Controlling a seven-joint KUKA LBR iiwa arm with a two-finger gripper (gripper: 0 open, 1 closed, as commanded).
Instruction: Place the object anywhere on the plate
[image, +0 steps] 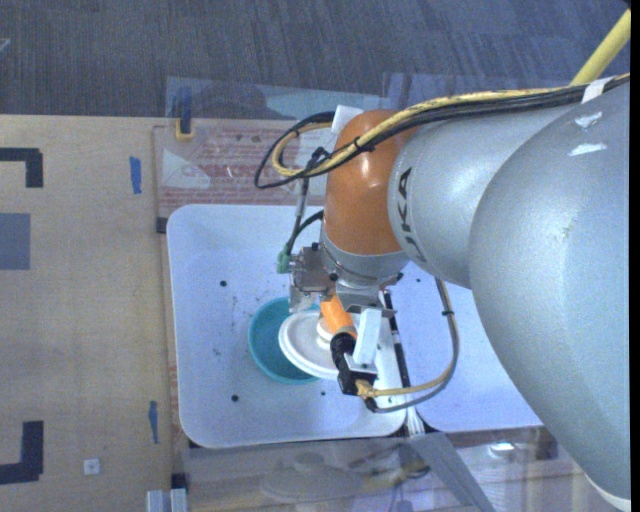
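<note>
One arm (480, 220) reaches in from the right of the frame and covers most of the right bin (470, 400), while its gripper (335, 320) hangs over the left bin (200, 300) near the centre of the frame. Under the gripper lie one white plate (298, 345) and one teal bowl (265, 345), the plate resting partly over the bowl. One small orange object (335, 316) sits right at the gripper and above the plate, but whether it is held cannot be told, and the state of the fingers cannot be told either, because the wrist hides them. The main risk is probably that the plate, being propped on the bowl, is tilted, so a released object may roll off into the bin. One tabletop (80, 300) of light wood fills the left of the frame.
</note>
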